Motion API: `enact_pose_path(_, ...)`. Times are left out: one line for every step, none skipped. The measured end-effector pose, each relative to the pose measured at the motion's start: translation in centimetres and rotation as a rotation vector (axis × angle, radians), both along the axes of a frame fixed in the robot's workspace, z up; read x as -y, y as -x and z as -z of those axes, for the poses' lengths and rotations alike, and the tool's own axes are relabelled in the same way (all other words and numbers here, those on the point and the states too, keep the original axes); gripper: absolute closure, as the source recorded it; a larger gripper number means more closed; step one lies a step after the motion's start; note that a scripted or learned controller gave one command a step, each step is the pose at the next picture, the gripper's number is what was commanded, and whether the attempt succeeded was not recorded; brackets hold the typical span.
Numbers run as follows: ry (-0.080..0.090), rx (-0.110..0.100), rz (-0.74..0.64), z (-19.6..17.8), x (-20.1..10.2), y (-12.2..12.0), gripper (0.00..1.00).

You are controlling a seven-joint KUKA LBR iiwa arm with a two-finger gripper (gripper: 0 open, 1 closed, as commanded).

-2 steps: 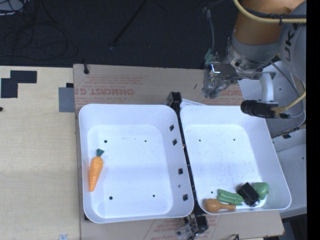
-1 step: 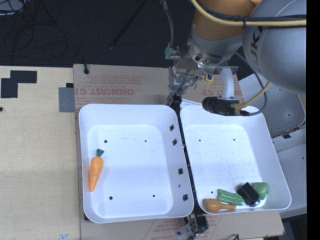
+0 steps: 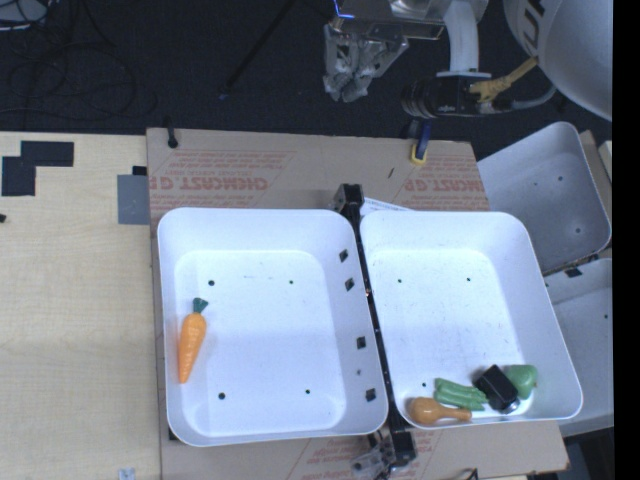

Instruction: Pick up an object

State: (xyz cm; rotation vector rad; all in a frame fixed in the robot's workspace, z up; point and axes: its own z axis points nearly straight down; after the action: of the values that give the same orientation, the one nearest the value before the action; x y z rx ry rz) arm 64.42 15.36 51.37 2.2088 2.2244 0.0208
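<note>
**Arm high over the back of the bench, objects lying in both bins**

While the gripper (image 3: pixel 350 86) hangs at the top of the view, above the dark area behind the bench, nothing lies between its fingers. The view is too blurred and too oblique there to tell how the gripper is set, so that stays unrecorded. The grey arm body (image 3: pixel 560 28) enters from the upper right.

Left bin (image 3: pixel 165 268): one toy carrot (image 3: pixel 190 343), orange with a green top, lies near the left wall, towards the front. Its green end points towards the back of the bin. It lies alone, well apart from the other objects.

Right bin (image 3: pixel 540 268): four objects cluster in the front right corner.
- A black block (image 3: pixel 496 388) lies tilted, resting against the green pieces.
- A long green vegetable (image 3: pixel 460 395) lies just left of the block, touching or nearly touching it.
- A rounder green piece (image 3: pixel 523 377) lies just right of the block, near the bin's right wall.
- An orange pear-shaped object (image 3: pixel 435 411) lies at the front edge, just beside the long green vegetable.

The two bins sit side by side on a brown cardboard sheet (image 3: pixel 260 173) with red printing, joined along a dark centre strip (image 3: pixel 362 308). The sheet rests on a pale wooden bench top (image 3: pixel 70 308). The gripper is well apart from every object in both bins.
</note>
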Motion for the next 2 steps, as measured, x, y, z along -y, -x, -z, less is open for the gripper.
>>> enact_pose_path(0.003, -0.015, -0.001, -2.5, -9.5, 0.1, 1.00)
enact_pose_path(0.013, -0.034, 0.007, 22.4, -9.0, 0.3, 1.00)
